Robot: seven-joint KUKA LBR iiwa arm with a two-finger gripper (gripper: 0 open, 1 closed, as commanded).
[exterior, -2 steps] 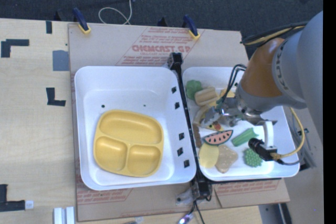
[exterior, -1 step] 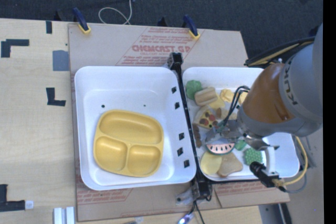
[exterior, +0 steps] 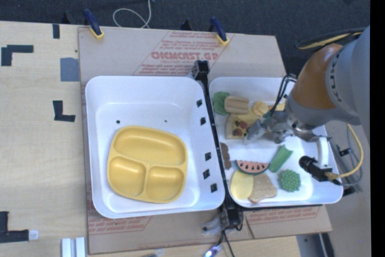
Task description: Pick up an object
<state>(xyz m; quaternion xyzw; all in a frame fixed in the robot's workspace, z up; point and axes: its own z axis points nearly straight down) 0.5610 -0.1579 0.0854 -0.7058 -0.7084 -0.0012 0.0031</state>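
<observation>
The right bin [exterior: 328, 194] holds several toy foods. My gripper [exterior: 265, 129] hangs low over the bin's middle, just right of a yellow slice with red spots [exterior: 236, 127] and below a small yellow piece [exterior: 260, 108]. A tan roll [exterior: 236, 105] and a green round piece [exterior: 220, 100] lie at the bin's far left. Nearer the front are a watermelon slice [exterior: 251, 166], a green stick [exterior: 280, 159], a knobbly green ball [exterior: 289, 180], a pale yellow disc [exterior: 241, 187] and a bread slice [exterior: 263, 188]. Nothing shows clearly inside the gripper.
The left bin [exterior: 96, 105] holds a yellow divided plate [exterior: 146, 163]. A black divider strip [exterior: 210, 129] runs between the bins. A small brown piece [exterior: 225, 156] lies against the right bin's left wall. The arm's orange band [exterior: 314, 78] rises over the right bin's far right side.
</observation>
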